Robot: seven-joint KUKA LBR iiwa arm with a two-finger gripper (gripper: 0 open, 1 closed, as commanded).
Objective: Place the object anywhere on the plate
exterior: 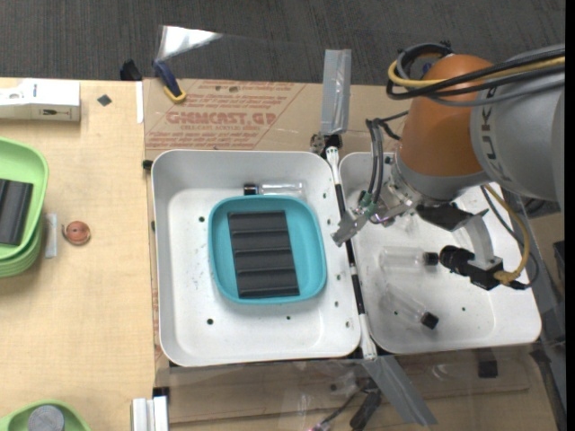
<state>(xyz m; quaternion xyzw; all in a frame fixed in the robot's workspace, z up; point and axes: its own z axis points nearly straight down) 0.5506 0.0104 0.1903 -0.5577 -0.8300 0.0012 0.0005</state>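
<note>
A teal square plate (221, 241) lies in the middle of the left white bin (180, 312). A black ribbed rectangular block (262, 253) rests flat on the plate. Just beyond the plate's far edge lies a clear tube with a black cap (271, 189). My gripper (358, 218) hangs under the orange-banded wrist, over the divide between the two bins and just right of the plate's right edge. I see nothing clearly held in it.
The right bin (503, 321) holds a clear plastic piece (400, 263), a second clear bit (404, 309) and a small black piece (429, 320). A green tray (27, 164), a copper disc (77, 233) and a white box (40, 100) sit on the bench at left.
</note>
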